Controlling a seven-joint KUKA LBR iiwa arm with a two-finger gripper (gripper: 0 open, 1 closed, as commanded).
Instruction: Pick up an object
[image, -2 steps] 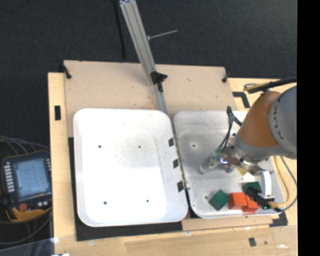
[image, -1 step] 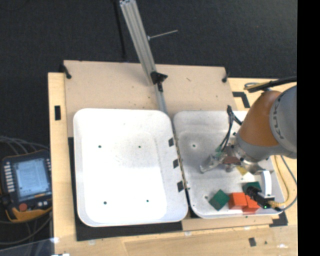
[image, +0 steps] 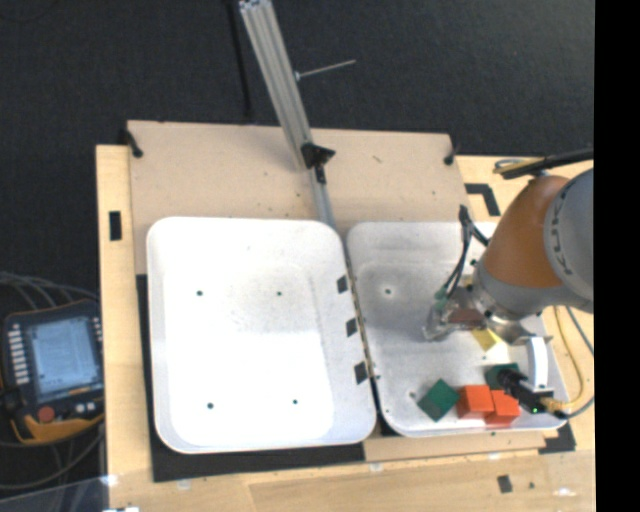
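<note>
Green block (image: 436, 399) sits loose beside orange blocks (image: 487, 403) in right bin (image: 400, 260); gripper (image: 440, 325) hovers above, grip state indeterminable.

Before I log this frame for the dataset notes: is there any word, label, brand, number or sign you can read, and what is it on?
None can be read.
Handheld pendant left of the bench: its lit screen shows faint lines, too small and blurred to read.
Green block, orange block in the right bin: no visible marking.
Left bin: dark dots, no text.
Arm's orange band, tool: no legible label.
</note>
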